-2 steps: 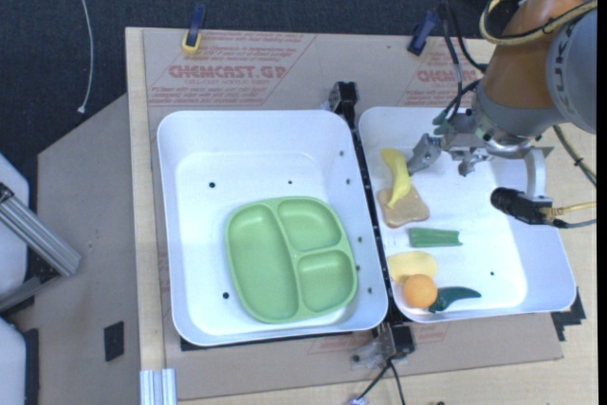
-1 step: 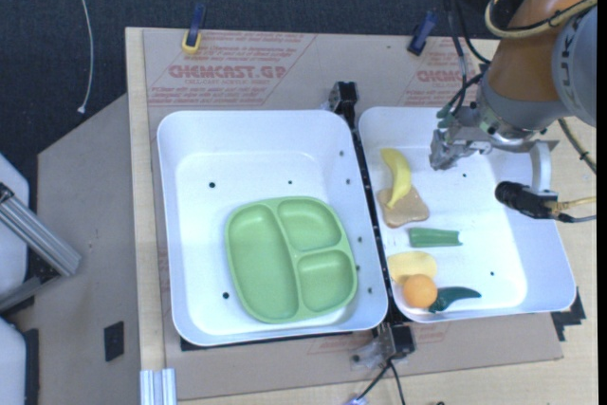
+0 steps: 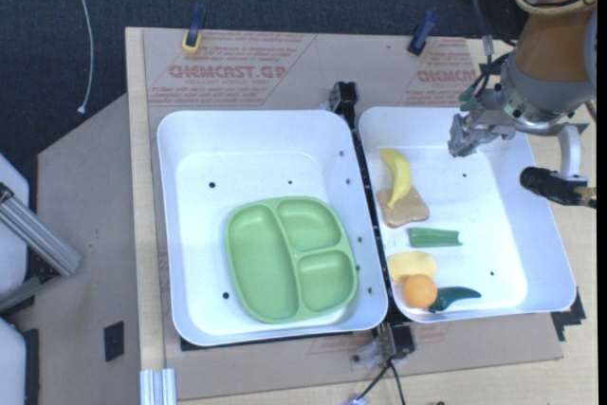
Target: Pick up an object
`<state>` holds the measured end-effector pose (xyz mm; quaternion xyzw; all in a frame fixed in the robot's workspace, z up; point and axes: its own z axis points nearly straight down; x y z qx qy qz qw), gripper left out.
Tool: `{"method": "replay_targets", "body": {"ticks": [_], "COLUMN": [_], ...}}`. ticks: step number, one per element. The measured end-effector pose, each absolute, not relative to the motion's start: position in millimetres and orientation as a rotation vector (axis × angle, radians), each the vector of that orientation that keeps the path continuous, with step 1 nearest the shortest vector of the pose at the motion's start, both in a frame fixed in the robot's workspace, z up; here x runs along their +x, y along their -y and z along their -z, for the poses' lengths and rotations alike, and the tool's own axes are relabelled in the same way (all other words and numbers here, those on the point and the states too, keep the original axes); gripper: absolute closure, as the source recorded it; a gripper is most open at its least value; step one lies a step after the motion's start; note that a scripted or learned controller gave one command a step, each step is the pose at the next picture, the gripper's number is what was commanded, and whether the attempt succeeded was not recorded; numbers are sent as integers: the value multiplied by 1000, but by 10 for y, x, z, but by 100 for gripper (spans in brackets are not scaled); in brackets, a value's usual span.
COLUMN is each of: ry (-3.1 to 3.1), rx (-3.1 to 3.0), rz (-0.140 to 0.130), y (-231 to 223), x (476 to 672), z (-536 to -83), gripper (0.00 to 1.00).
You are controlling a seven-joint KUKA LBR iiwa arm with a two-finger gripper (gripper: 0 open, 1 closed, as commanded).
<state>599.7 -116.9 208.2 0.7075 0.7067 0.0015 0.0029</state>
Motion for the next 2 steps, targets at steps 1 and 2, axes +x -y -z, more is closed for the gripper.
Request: {"method": "replay_targets", "body": {"ticks": [1, 2], "ry": [-2217, -2229], "rx": [2215, 2217], "rz": [-7, -2], "y": [1171, 679], "x": [6013, 6020], "z": [-2624, -2614], "gripper": [100, 100]}}
